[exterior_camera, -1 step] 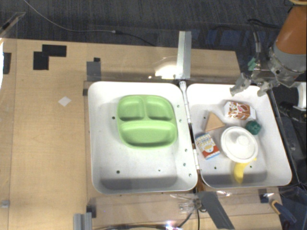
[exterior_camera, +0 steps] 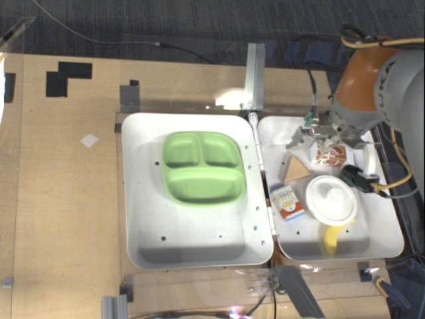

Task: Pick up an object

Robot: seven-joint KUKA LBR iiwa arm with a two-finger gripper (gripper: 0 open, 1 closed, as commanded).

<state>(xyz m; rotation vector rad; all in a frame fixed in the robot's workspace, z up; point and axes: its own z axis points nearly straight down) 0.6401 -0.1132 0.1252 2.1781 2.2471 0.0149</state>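
Right bin (exterior_camera: 392,228), contents: white round bowl (exterior_camera: 331,199) near middle; yellow item (exterior_camera: 332,238) just below it, touching; small printed box (exterior_camera: 288,202) left of bowl; tan wedge (exterior_camera: 297,169) above box; orange-and-white packet (exterior_camera: 330,155) near far wall

End effector (exterior_camera: 321,133): low over right bin's far part, just above packet; finger state cannot tell; nothing seen held

Left bin (exterior_camera: 139,198): green divided tray (exterior_camera: 202,167), centred

Both bins side by side on wooden tabletop (exterior_camera: 60,198)
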